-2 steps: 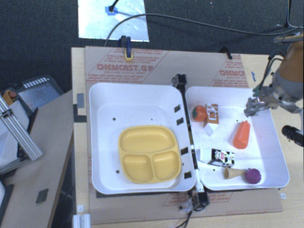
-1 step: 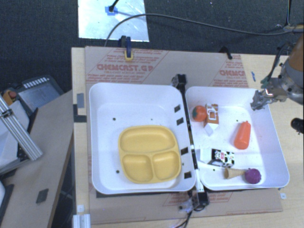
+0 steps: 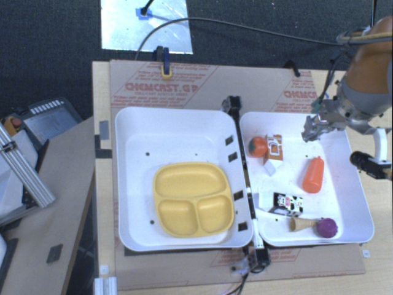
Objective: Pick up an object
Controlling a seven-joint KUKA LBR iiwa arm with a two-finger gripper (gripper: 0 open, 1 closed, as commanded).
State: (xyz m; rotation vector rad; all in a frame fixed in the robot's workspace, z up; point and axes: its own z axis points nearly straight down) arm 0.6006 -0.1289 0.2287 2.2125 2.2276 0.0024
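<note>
Hovering over the right bin's (image 3: 362, 217) far edge, the gripper (image 3: 314, 129) carries nothing visible; its opening cannot be judged. Orange bottle (image 3: 313, 174) lies mid-bin, tomato (image 3: 258, 146) near the left edge, yellow tray (image 3: 193, 198) in the left bin (image 3: 132, 165).

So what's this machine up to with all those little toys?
A robot arm reaches in from the right, and its gripper hangs over the back of the right bin, with nothing seen between its fingers. It is meant to pick up one object. That bin holds an orange bottle, a tomato, a small carton, a black-and-white box and a purple ice-cream cone. The left bin holds a yellow divided tray.
</note>
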